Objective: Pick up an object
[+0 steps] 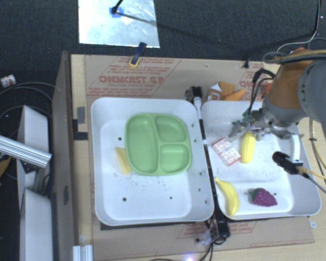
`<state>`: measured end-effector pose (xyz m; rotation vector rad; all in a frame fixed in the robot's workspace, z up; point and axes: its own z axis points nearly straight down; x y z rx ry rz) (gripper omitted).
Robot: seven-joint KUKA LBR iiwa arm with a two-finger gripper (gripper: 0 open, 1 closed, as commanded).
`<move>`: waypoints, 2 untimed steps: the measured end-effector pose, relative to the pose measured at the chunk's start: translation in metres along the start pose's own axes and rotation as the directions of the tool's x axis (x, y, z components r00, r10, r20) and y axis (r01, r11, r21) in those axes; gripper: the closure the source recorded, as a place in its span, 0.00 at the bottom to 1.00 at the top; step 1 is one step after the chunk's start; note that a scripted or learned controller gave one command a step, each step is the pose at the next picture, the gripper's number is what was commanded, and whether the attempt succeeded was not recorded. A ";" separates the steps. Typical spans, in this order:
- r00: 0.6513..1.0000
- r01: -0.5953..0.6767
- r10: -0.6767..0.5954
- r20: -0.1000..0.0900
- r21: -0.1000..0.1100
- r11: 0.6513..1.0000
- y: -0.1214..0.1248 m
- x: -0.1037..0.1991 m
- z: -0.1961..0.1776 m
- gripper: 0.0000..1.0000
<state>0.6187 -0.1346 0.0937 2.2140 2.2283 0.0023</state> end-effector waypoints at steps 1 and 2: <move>1.000 -0.001 0.001 0.001 -0.004 1.000 0.001 -0.002 -0.011 1.00; 1.000 0.006 -0.006 -0.003 -0.008 1.000 -0.022 0.095 -0.095 1.00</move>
